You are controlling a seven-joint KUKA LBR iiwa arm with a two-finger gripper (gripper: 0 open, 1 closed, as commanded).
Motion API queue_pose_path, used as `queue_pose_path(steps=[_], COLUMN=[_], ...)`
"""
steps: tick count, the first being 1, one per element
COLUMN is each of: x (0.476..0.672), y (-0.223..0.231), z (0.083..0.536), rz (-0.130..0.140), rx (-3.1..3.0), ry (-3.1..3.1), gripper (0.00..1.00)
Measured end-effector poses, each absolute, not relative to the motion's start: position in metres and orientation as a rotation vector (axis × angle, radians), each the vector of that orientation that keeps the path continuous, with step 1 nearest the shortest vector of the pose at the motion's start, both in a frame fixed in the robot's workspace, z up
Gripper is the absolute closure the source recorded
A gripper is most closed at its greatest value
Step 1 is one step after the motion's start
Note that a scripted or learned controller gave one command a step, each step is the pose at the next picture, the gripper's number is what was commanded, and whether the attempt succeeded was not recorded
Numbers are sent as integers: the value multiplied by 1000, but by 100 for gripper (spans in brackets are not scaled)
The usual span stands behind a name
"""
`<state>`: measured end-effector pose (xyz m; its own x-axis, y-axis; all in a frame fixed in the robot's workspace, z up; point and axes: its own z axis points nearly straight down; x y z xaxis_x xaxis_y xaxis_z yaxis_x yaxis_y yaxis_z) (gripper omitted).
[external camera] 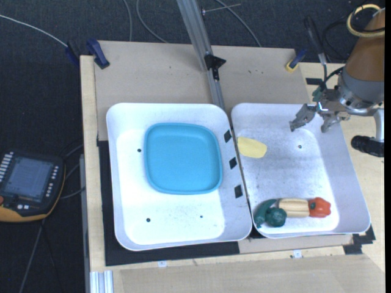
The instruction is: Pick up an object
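The jaws (316, 118) hang open, gripping nothing, over the far end of the right bin (342, 163). In that bin, a yellow piece (252, 147) lies beside the left wall; a green item (270, 215), tan roll (293, 207) and red item (319, 207), possibly toy food, line the near edge. The left bin (122, 163) holds a blue plate (182, 158); no legible writing is visible.

Two shallow white bins sit side by side on a tan bench (159, 72). Left bin (125, 224): holds a blue square plate (182, 157). Right bin (342, 182): speckled floor. Far bench edge: blue clamp (98, 52) at left, a second clamp (297, 58) at right. Metal rail (194, 17) runs diagonally toward the bins. Handheld control pendant (27, 182) lies on the dark floor, far left, among cables (122, 5).
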<state>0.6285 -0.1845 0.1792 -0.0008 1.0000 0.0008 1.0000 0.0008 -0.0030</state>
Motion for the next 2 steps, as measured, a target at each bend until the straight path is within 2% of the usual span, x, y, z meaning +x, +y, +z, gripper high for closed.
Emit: queue_pose_path(steps=[1, 2], x=[629, 630], y=[-185, -186], z=[116, 131], rz=[4, -2], rx=[-2218, -2221], ry=[-2219, -2223], gripper=[0, 100])
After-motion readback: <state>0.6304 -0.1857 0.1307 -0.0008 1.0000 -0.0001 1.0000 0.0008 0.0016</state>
